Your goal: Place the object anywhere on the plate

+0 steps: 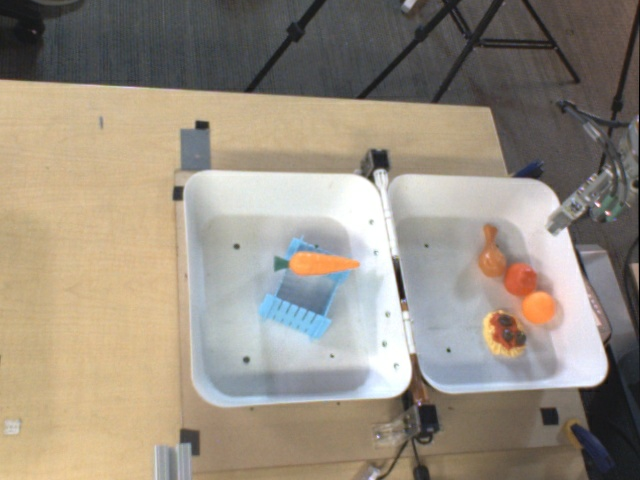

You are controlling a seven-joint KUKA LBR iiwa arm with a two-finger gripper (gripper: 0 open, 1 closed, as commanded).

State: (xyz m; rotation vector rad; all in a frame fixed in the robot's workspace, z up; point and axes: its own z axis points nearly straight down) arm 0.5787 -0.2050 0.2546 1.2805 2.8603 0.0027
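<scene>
Wooden bench (90,268) under a dark floor, bearing two white bins; left bin (215,368) holds a blue plate-like rack (298,308) with a toy carrot (320,263) lying across its 12 o'clock edge; right bin (440,363) holds, toward 3 o'clock, an onion-like piece (491,258), a red ball (520,279), an orange ball (539,308) and a small pastry (505,332); gripper (585,203) hangs at the right bin's 2 o'clock rim, its state unreadable. Risk: the carrot, perched on an edge, may roll off if nudged. Whether the carrot fully rests on the rack is unclear.
</scene>
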